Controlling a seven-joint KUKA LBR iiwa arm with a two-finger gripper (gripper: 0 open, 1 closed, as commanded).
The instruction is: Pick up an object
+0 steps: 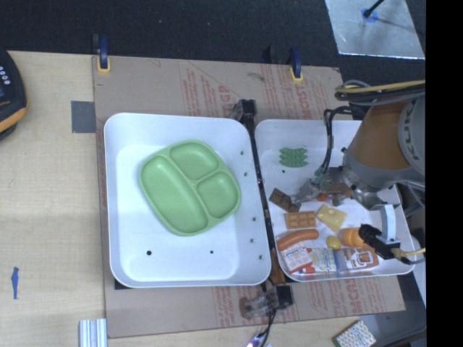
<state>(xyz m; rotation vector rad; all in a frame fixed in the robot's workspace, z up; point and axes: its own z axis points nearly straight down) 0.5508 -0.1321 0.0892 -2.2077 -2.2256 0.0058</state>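
Cheese wedge lay in the right bin, just below and screen-left of the end effector, beside the cracker; whether that end effector was clenched, I couldn't tell.

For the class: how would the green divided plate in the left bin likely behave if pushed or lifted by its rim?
The green divided plate looks like moulded plastic, so probably stiff and light. It lies flat and wide on the left bin, so a push would likely slide it rather than tip or roll it. Its smooth, low rim may slip from a narrow pinch.
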